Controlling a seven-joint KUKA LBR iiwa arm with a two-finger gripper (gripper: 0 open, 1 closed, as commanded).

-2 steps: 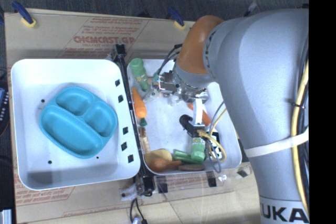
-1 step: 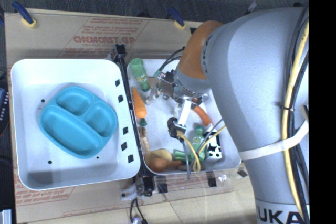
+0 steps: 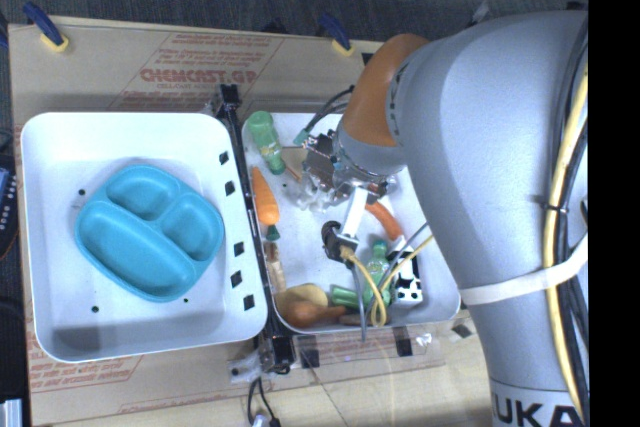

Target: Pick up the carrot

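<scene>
The carrot is a slim orange toy with a small green top. It lies lengthwise along the left wall of the right bin, tip toward the far side. My gripper hangs low over the middle of that bin, a short way right of the carrot and apart from it. The wrist and arm above hide most of the gripper, and I see nothing held in it.
A green bottle lies in the right bin's far left corner. Another orange piece sits right of the gripper. Tan, orange and green toys and a black-and-white block crowd the near end. The left bin holds a blue divided plate.
</scene>
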